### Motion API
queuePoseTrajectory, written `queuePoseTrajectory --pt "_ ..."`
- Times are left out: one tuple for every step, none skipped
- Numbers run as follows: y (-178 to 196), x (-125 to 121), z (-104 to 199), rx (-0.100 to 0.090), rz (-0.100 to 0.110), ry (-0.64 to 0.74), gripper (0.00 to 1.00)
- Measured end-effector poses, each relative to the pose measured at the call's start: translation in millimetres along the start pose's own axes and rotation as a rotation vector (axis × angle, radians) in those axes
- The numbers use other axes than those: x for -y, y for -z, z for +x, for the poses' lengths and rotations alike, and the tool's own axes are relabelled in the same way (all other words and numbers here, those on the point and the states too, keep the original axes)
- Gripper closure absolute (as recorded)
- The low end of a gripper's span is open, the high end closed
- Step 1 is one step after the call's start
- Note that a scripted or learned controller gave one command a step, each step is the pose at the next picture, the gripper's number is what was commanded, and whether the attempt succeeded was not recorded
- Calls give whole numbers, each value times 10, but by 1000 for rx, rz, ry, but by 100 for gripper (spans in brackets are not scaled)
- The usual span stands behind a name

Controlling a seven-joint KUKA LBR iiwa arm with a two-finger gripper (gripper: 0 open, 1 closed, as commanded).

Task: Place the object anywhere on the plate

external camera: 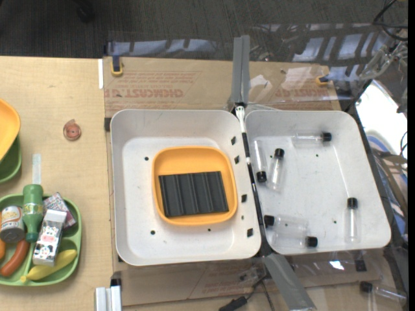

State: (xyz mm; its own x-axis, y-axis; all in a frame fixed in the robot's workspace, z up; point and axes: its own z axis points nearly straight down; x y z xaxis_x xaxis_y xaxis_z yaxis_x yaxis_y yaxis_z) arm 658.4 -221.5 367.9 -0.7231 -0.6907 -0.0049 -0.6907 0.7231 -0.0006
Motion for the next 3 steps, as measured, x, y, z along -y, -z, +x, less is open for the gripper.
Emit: queuePoseTrajectory --pt "-61 -66 61 -1 -1 281 0" --pt "-563 5 -13 1 -2 657 0" --pt "-511 5 -12 2 -1 1100 0"
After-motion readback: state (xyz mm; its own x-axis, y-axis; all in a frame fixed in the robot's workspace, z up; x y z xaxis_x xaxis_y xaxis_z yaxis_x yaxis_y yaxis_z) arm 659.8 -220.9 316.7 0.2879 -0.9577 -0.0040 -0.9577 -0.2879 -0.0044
